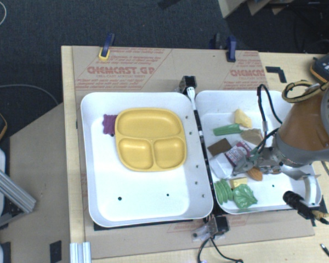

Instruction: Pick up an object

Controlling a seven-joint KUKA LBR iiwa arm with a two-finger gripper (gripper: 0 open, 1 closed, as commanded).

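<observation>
Grey metal fingers at the end of the arm's gripper (251,166) point down and to the left into the right bin (274,100), low among a clutter of small items; whether they are spread or closed, or gripping anything, cannot be told from this slanted overhead view. Just beside the tips lie an orange piece (256,174) and a white and maroon packet (237,153), with a brown block (219,146) a little further left. Above these sit a green stick (226,129) and a pale yellow wedge (242,118). Below the gripper, near the bin's front edge, rests a green leafy toy (238,193). Outward from the gripper, the arm (307,130) with its orange band rises to the right, trailing a black cable (261,106). The left bin (98,190) holds a yellow divided tray (151,137) and a purple scrap (109,123) touching the tray's left edge. Both bins sit on a board (153,64) over a dark floor. The step in hand looks like the reach or grasp attempt: the gripper is down among the items, probably aiming at the orange piece or the packet. The next move calls for closing firmly on one item alone, then lifting straight up without dragging its neighbours.
</observation>
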